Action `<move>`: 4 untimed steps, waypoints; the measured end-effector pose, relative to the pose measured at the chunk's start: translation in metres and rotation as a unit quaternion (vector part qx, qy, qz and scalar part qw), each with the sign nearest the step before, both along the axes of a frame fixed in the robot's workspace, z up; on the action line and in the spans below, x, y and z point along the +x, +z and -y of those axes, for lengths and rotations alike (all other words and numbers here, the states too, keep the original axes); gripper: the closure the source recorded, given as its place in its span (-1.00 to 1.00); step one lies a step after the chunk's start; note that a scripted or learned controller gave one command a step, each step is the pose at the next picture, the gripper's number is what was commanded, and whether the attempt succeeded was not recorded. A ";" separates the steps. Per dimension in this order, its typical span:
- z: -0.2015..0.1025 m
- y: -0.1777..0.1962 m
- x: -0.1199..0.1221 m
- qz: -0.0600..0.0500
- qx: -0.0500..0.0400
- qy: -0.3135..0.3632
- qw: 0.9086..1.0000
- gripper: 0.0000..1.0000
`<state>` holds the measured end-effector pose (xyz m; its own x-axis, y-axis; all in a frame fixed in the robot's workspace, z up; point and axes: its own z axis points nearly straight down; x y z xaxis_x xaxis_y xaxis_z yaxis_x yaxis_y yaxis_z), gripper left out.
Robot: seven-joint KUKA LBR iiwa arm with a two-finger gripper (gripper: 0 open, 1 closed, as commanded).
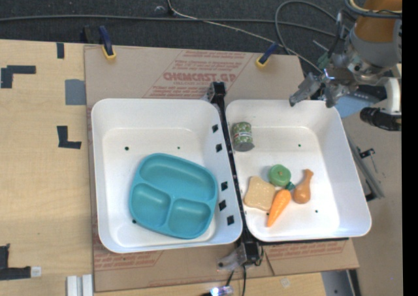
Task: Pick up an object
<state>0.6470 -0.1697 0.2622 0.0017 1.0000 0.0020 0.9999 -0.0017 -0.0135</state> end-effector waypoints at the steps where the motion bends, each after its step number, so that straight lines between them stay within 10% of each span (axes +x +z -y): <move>1: 0.000 0.008 0.002 0.006 -0.001 0.002 1.000 -1.00; 4: -0.001 -0.149 0.001 0.004 -0.001 0.002 1.000 -1.00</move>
<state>0.6481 -0.1690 0.1136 -0.0016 1.0000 -0.0004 1.0000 0.0016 -0.0061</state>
